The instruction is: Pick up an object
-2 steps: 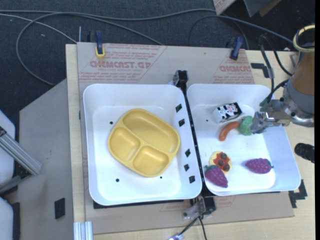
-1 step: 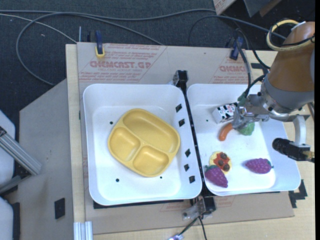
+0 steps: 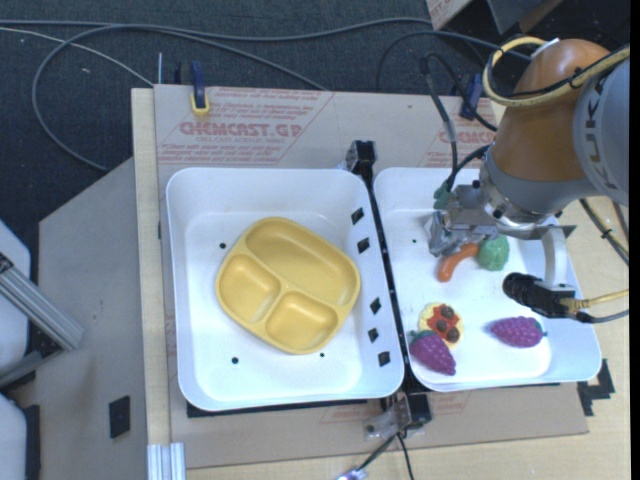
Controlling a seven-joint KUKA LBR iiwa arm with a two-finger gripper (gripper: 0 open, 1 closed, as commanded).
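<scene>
Looking down from the fixed camera, you are seeing the gripper [image 3: 455,236] hanging low in the right bin [image 3: 570,363], over the toy carrot [image 3: 457,263]; whether it is open or closed you cannot tell. The carrot is lying at about ten o'clock in that bin, touching the green toy [image 3: 493,254]. Its long axis is running from eight o'clock to two o'clock, leafy end toward two. The risk: fingers landing along that axis could be nudging it aside, or catching the neighbour.

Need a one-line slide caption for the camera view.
KUKA gripper low over an orange toy in the right bin; yellow divided plate in the left bin.
</scene>
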